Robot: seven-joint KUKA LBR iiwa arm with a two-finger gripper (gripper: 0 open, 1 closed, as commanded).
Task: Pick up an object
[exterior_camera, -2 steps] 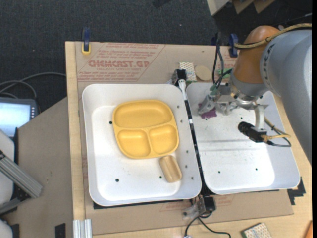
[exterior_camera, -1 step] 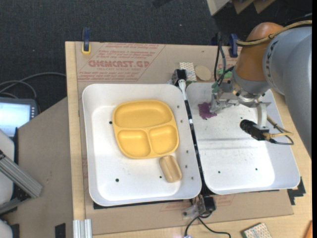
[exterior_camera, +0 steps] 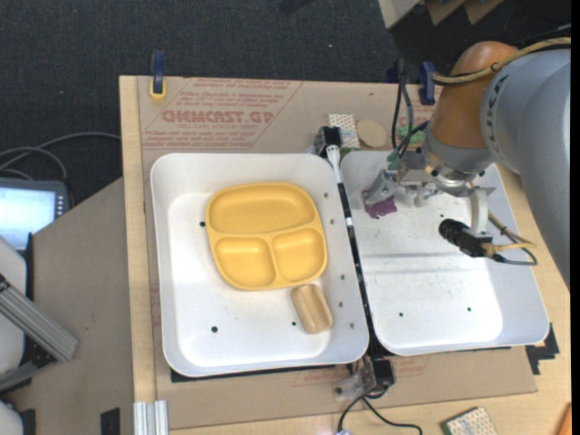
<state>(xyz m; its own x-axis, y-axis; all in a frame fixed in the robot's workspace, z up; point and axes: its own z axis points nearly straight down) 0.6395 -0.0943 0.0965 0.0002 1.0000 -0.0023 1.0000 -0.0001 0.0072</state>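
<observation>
I see a small purple object (exterior_camera: 384,207) lying in the upper left corner of the right bin (exterior_camera: 453,324), just under the pincer (exterior_camera: 399,187); its shape is too small to make out. Whether the pincer is apart or together, I cannot tell. In the left bin (exterior_camera: 177,270): a yellow divided plate (exterior_camera: 265,234), with a tan cylindrical block (exterior_camera: 312,308) just beside its lower right corner. Both bins sit on the counter (exterior_camera: 227,116).
</observation>
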